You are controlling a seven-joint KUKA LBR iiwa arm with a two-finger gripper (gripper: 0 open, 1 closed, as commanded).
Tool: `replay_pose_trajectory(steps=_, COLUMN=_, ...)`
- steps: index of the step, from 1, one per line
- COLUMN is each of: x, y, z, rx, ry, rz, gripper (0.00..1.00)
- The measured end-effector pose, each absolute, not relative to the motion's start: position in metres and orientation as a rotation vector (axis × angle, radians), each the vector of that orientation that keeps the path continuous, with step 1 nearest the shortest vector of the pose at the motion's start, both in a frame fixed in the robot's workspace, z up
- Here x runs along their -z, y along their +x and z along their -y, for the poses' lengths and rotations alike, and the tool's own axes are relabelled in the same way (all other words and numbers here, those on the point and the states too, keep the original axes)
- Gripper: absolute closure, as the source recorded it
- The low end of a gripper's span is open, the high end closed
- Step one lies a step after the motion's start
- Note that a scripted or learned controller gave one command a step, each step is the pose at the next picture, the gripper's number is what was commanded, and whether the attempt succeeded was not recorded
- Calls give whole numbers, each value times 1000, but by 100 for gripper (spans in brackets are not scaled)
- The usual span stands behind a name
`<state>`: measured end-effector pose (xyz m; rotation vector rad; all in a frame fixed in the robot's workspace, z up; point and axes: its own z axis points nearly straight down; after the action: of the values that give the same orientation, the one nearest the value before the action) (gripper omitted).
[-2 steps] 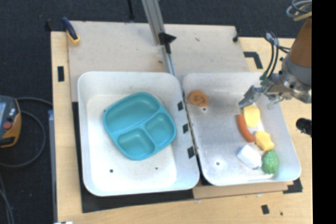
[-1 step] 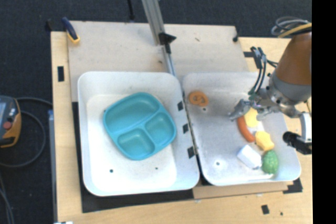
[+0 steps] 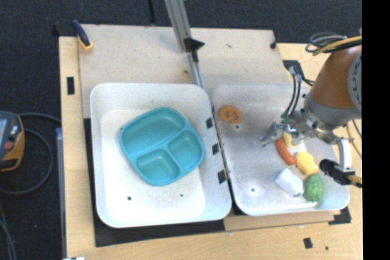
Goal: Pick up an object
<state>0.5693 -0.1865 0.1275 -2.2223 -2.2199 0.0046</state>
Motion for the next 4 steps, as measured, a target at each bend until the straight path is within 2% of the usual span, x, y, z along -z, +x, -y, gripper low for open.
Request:
replay_pose_trajectory(steps=1, x=-142, y=571, z=188, rx=2, ry=-2229, rz=2221, gripper=100)
replay_pose_trajectory(steps=2, x=-192, y=569, z=180, rx=4, ry=-2221, rz=2229, gripper=100)
replay_pose_trajectory(steps=3, x=-214, y=571, z=181, rx=4, ry=-2221, rz=2228, gripper=100)
replay_pose_trajectory(steps=4, x=-212, y=580, z=136, rx=3, ry=-2215, rz=2229, gripper=100)
